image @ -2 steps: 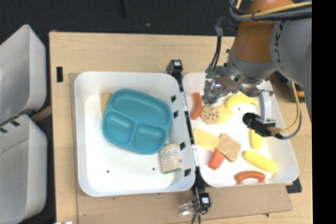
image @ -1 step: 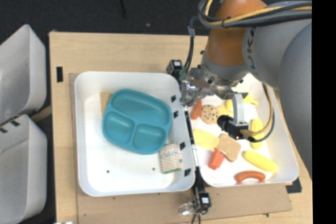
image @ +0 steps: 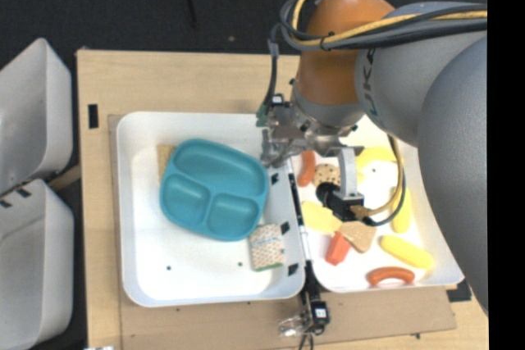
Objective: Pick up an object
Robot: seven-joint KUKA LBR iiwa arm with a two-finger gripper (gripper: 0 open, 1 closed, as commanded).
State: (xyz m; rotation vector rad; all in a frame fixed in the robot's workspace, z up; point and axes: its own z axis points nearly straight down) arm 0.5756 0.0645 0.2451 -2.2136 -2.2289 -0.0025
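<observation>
We see the gripper (image: 308,150) low over the divider btwn the bins. To its left the blue tray (image: 215,189) blocks most of the left bin (image: 135,258); bare floor runs along that bin's near and far-left edges, w/ a patterned sponge (image: 267,247) just below-left of the gripper. Right of the gripper, the right bin (image: 435,279) is crowded: orange carrot piece (image: 337,247), bread slice (image: 358,235), yellow banana (image: 406,252), orange ring (image: 390,277); little passing room there.

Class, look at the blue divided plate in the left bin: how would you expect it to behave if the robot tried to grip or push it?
The blue divided plate looks like moulded plastic, so probably stiff and light. Its surface looks smooth, so fingers may slip. It lies flat and wide in the left bin, so a push would likely slide it rather than tip it.
</observation>
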